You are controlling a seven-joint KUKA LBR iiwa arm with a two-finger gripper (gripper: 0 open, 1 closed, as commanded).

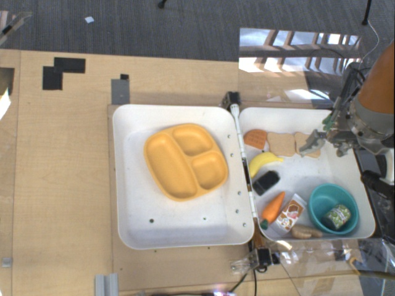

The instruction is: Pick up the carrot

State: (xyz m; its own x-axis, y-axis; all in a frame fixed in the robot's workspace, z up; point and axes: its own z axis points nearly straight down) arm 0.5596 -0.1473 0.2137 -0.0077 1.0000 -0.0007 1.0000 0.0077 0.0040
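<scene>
The carrot [273, 206] is orange and lies slanted near the front left of the right bin [364, 184]. It sits between a black block [265, 181] and a small printed carton [290, 213]. My gripper [325, 145] hangs over the back right of that bin, well behind and to the right of the carrot. Its fingers are spread open with nothing between them. One fingertip [310, 143] is over a slice of toast [308, 148].
The right bin also holds a teal bowl [333, 207] with a green item inside, a yellow banana [264, 161], a brown bun [255, 139], a second toast slice [282, 143] and a potato-like piece [305, 231]. The left bin [133, 227] bears a yellow divided plate [185, 161].
</scene>
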